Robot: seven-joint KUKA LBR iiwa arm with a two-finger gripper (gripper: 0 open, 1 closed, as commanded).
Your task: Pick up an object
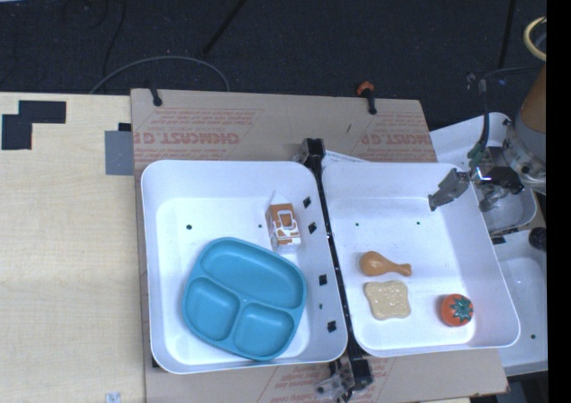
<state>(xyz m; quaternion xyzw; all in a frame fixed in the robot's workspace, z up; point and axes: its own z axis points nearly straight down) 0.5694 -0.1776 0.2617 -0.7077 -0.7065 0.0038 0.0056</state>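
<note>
The right bin [473, 241] holds a toy chicken drumstick [384, 264], a slice of toy bread [387, 300] and a small red tomato [455, 310]. In the left bin [169, 205] lie a blue divided plate [243, 298] and a small orange-and-white carton [285, 226]. My gripper [466, 196] hangs over the far right edge of the right bin, well above and to the right of the drumstick. It is open, with nothing between its fingers.
A black divider [323, 250] runs between the two bins. Both bins rest on a cardboard sheet [268, 129] on a pale wooden bench [62, 241]. White equipment [526, 214] and cables crowd the right side beside the arm.
</note>
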